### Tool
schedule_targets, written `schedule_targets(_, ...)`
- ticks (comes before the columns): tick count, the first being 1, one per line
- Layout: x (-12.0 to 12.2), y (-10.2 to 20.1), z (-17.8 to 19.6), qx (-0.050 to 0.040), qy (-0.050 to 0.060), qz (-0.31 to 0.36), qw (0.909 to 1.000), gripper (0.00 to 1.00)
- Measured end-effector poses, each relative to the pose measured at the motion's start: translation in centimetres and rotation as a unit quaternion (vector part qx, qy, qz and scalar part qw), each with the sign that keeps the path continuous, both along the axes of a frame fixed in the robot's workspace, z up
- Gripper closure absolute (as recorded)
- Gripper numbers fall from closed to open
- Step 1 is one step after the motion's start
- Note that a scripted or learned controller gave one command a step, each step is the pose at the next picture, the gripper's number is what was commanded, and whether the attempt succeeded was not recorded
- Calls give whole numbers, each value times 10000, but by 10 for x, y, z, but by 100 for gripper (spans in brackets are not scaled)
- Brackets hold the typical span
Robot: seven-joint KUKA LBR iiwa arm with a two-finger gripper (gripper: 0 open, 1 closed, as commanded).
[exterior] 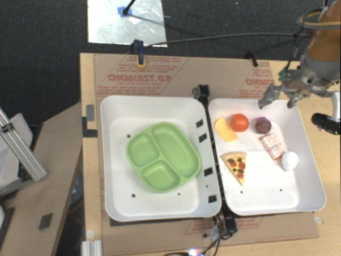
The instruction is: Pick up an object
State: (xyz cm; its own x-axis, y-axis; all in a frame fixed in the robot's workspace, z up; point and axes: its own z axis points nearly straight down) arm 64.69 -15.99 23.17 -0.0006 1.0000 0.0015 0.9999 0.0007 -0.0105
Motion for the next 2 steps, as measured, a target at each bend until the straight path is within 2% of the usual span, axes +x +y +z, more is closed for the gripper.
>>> schedule_targets(1, 2, 0, 8, -11, -62, 12, 10000, 0)
schedule_targets(2, 7, -1, -34, -11, -53, 11, 10000, 0)
